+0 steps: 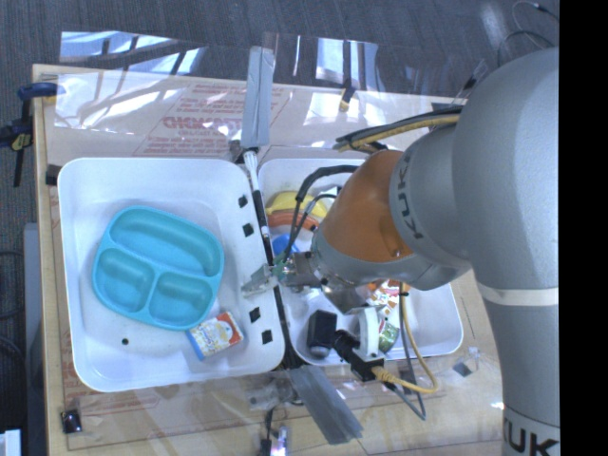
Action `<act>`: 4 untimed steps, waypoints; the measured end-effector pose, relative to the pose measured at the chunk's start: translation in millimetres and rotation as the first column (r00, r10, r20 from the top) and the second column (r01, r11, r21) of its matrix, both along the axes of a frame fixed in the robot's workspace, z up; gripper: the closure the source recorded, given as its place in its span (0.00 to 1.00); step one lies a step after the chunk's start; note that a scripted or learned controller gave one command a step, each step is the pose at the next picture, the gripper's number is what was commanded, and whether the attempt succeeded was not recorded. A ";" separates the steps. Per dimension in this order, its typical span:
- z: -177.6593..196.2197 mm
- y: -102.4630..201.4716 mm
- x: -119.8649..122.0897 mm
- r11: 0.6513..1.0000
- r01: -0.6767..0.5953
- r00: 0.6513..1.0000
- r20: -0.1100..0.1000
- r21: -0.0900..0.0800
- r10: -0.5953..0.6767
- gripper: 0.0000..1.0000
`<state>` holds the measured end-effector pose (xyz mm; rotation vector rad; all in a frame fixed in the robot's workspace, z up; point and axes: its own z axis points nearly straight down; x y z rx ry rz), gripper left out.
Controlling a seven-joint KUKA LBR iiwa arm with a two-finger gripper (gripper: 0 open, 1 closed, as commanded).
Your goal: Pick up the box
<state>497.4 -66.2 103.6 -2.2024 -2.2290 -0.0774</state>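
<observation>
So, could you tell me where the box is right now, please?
The box lies in the left bin, near its bottom right corner, just below the blue divided plate and beside the wall between the two bins.

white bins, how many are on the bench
2: one shallow white plastic bin on the view's left holding a blue divided tray, one shallow white plastic bin on the right, largely hidden under the grey arm.

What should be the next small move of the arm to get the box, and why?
Probably a shift toward the left bin. The small box lies there near the front edge, just below the blue divided plate, with nothing touching it. The arm hangs over the right bin, across the divider from the box, so it likely must cross before lowering the end effector.
</observation>
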 end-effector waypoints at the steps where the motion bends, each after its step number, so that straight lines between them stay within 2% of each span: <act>1: -0.2 0.6 -0.4 0.999 0.033 0.999 -0.003 0.002 -0.033 0.00; 2: -0.3 0.6 -0.5 0.999 0.047 0.999 -0.006 0.004 -0.047 0.00; 3: 0.0 -0.4 0.4 1.000 -0.022 1.000 0.002 -0.001 0.022 0.00; 4: 88.0 3.6 -20.5 0.999 -0.015 0.999 -0.032 -0.038 0.013 0.00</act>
